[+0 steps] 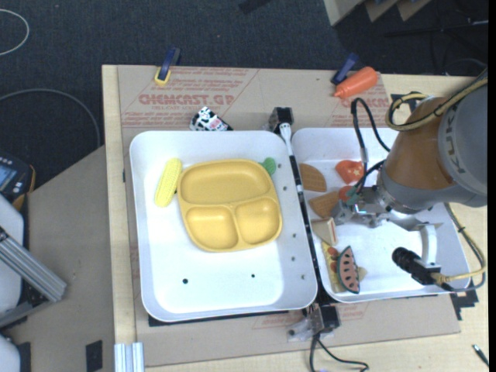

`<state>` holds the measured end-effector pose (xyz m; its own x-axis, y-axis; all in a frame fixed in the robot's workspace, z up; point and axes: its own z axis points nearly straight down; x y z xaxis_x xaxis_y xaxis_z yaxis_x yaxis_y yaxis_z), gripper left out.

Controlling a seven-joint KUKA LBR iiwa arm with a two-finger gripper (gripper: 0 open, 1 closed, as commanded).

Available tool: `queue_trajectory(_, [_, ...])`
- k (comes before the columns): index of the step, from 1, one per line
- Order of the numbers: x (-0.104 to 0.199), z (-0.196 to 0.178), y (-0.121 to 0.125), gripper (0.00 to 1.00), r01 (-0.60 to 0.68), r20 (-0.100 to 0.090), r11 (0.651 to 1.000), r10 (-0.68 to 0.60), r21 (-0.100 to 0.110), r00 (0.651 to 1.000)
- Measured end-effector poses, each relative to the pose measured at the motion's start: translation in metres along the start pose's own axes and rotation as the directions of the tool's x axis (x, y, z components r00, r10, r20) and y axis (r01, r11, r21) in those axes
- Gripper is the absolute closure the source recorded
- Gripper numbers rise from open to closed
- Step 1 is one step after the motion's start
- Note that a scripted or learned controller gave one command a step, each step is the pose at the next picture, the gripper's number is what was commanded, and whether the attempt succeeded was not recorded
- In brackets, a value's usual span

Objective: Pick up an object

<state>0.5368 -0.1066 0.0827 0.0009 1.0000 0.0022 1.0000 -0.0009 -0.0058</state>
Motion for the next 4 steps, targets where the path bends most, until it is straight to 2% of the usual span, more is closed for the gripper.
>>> queue_trajectory(1, [0.0,-0.013,0.001,1.0,-0.001,0.002,1.0,0.001,-0.006,1.0])
queue_trajectory(3, [0.008,-0.138,0.008,1.0,0.003,0.004,1.0,-0.003,-0.015,1.0])
queue_trajectory(4, [0.009,-0.142,0.008,1.0,0.002,0.004,1.0,-0.002,-0.01,1.0])
